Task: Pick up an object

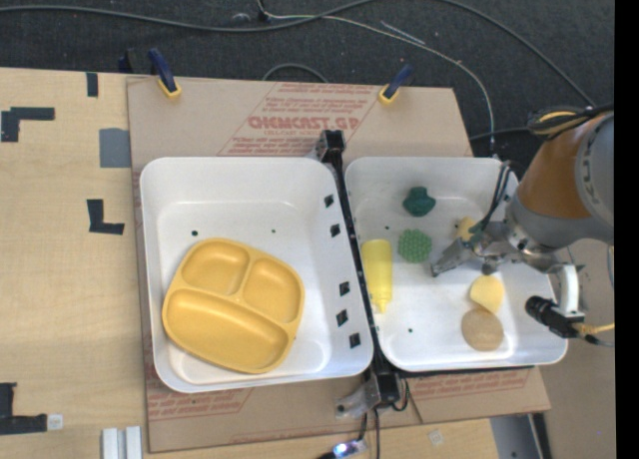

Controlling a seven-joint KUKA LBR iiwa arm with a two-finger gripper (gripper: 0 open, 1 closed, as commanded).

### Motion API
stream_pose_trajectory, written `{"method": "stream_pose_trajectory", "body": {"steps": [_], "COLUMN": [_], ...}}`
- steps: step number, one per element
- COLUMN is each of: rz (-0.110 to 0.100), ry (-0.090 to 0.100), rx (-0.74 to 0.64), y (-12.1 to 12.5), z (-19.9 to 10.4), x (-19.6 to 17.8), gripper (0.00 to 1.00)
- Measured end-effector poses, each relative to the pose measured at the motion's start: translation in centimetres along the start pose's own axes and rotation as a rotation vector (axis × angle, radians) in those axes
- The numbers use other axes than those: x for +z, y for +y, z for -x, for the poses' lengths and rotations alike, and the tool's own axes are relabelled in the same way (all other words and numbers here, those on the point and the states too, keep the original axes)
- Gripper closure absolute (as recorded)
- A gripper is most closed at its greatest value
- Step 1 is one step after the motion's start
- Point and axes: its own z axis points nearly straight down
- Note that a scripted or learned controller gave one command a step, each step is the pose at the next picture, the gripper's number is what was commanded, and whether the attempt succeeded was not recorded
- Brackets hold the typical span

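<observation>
The right bin (439,332) holds several small objects. A dark green piece (418,201) lies near its back. A green spiky ball (414,244) sits in the middle, and a yellow cylinder (377,272) lies along the left wall. A pale yellow chunk (487,293) and a tan round piece (482,329) rest at the front right. My gripper (451,259) hangs low inside this bin, just right of the spiky ball and left of the yellow chunk, and nothing shows held in it.
The left bin (170,188) carries a yellow divided plate (233,303). A black divider (344,247) runs between the bins. The grey arm with its orange band (559,183) crosses the right bin's right rim. Cables lie on the dark floor behind.
</observation>
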Motion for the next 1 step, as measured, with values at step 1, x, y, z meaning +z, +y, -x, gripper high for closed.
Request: {"method": "stream_pose_trajectory", "body": {"steps": [1], "rz": [0.005], "ry": [-0.005], "rx": [0.0], "y": [0.1], "z": [0.09], "x": [-1.17], "gripper": [1.0]}}
